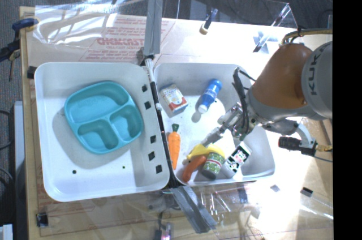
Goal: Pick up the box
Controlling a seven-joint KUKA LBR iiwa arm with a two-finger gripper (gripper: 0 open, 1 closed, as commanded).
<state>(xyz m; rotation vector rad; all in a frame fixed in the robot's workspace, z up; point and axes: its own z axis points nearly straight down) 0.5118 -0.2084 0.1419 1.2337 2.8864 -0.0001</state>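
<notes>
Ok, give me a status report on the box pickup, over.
Gripper low in right bin, mid-bin, nothing seen between fingers. Box lies apart near divider, untouched. Blue bottle beside box; carrot below it.

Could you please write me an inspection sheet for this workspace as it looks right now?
Surface: two white bins; left bin holds a blue divided plate, right bin holds the loose items.
Job's things: small box near the right bin's upper left, lying free.
Clutter: blue bottle, carrot, yellow item, green-labelled can, black-and-white carton.
Gripper: gripper low over the right bin's middle, apart from the box.
Cables: black cable by the wrist.
Surroundings: clear plastic sheet, printed cardboard behind bins.
</notes>
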